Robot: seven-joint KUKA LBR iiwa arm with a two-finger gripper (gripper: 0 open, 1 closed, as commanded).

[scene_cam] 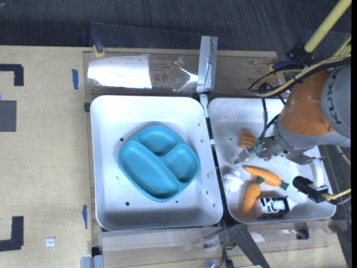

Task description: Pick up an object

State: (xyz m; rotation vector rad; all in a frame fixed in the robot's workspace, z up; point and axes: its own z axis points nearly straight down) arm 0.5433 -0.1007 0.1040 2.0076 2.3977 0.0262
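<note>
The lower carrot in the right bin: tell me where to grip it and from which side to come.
Grip the lower carrot around its thick middle, coming straight down from above. It lies flat and slanted, green end up beside the other carrot, tip toward the bin's near wall. Set the jaws across its short width; mind the black-and-white item close on its right.

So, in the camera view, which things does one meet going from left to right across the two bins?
Blue divided plate → white crumpled piece → lower carrot → black and white object → orange band of the arm.
</note>
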